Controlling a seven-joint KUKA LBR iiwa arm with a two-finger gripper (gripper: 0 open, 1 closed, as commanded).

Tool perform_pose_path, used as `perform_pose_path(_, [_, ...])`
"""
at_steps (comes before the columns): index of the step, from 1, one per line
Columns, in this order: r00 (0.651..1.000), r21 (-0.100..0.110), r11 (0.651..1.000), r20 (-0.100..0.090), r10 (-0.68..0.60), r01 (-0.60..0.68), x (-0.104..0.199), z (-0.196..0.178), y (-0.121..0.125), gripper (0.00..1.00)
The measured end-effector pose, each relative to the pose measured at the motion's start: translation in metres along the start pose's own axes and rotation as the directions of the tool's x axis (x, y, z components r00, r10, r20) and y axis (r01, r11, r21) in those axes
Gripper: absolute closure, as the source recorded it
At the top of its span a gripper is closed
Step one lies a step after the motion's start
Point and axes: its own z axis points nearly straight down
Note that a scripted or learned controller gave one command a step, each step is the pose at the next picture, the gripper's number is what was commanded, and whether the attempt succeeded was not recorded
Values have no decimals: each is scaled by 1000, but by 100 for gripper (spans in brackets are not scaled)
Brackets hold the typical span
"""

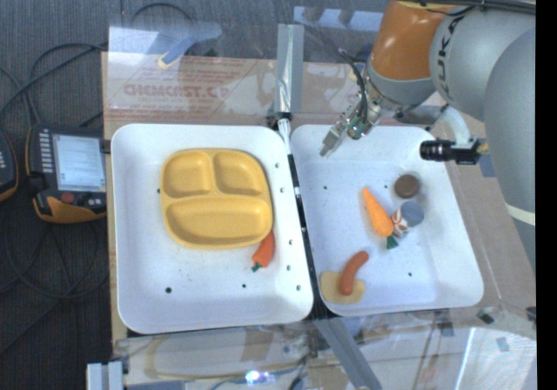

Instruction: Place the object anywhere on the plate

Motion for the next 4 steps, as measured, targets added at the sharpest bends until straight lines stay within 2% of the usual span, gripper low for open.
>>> perform_pose_path(1, [1000, 3, 1000, 2, -1, 1, -1, -7, 0, 100])
perform_pose_path(2, [990, 3, 990, -1, -138, 138, 53, 1, 50, 100])
perform_pose_path(3, [997, 3, 997, -3, 73, -73, 117, -10, 75, 100])
perform_pose_path(4, [997, 3, 997, -2, 73, -73, 117, -10, 75, 0])
